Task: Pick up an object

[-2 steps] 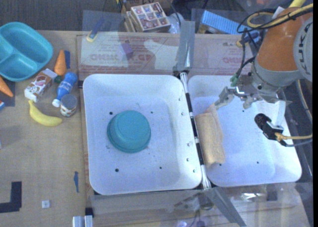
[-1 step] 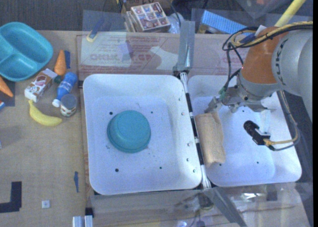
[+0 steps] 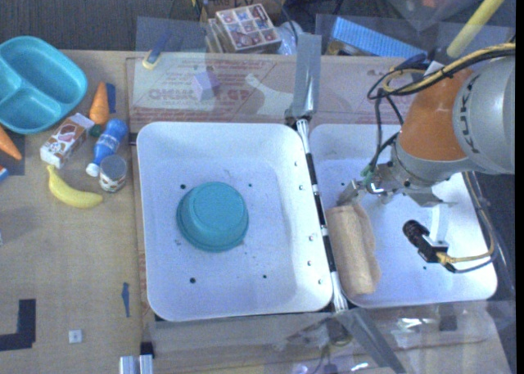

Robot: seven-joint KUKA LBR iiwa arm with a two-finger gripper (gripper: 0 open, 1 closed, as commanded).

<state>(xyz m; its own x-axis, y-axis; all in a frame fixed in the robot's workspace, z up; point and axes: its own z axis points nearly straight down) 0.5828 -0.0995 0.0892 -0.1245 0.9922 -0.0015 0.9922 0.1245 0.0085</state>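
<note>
A teal bowl (image 3: 213, 215) lies upside down in the middle of the left white bin (image 3: 164, 151). A tan bread-like loaf (image 3: 354, 248) lies lengthwise along the left wall of the right bin (image 3: 475, 282). The grey arm with its orange band (image 3: 434, 123) reaches in from the right and hangs over the right bin. My gripper (image 3: 361, 191) points down just above the loaf's far end, and the wrist hides most of it. A black part with a yellow cable (image 3: 422, 241) hangs under the wrist.
Left of the bins the bench holds a blue divided dish (image 3: 37, 82), a carrot (image 3: 99, 102), a small carton (image 3: 65, 139), a blue bottle (image 3: 108, 145), a can (image 3: 113, 173) and a banana (image 3: 72, 191). Cardboard (image 3: 213, 86) and boxes (image 3: 241, 27) stand behind the bins.
</note>
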